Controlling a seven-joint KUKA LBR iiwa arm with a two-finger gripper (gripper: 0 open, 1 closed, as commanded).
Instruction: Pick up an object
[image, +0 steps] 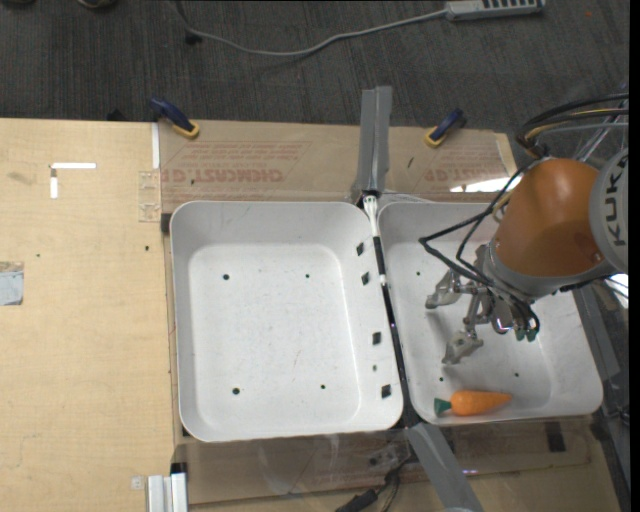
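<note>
Claw (455, 322) spread, orange carrot (476, 402), green tip

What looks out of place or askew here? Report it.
Nothing looks damaged or spilled. The one item, an orange carrot, lies on its side against the near wall of the right bin, rather than out in the open floor. The tool hangs above it. The left bin sits square beside it.

A robotics lab is indicated. Two white bins (270, 225) are fixed on a plywood worktop (80, 300), cardboard is held by spring clamps (175, 116), and cables (300, 45) are trailed across grey carpet.
</note>
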